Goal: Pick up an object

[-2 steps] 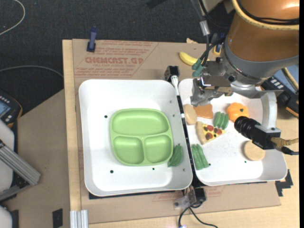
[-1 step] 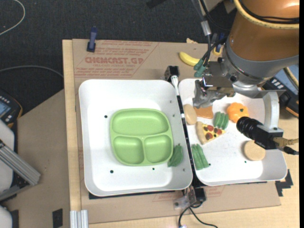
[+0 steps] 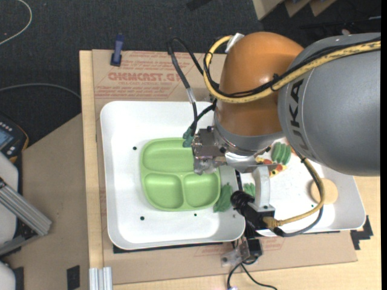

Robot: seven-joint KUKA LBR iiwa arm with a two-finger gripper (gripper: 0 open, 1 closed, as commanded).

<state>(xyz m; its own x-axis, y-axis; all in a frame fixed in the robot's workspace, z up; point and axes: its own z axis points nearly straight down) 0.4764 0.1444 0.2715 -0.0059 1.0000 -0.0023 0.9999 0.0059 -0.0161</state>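
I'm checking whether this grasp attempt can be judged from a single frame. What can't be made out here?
- Gripper: the arm's orange wrist band covers it, so the finger state cannot be read.
- Right bin: mostly hidden under the arm; its contents are unclear apart from a green and orange item peeking out.
- Green divided tray: its right edge is hidden by the wrist hardware.

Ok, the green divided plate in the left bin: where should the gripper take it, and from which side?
Probably the green divided plate's raised outer rim, along its left or near edge, coming straight down. It lies flat and face up in the left bin, too wide to span, so a thin upright lip is likely the only pinchable part. Those edges have bare bin floor beside them; the arm covers the right edge.
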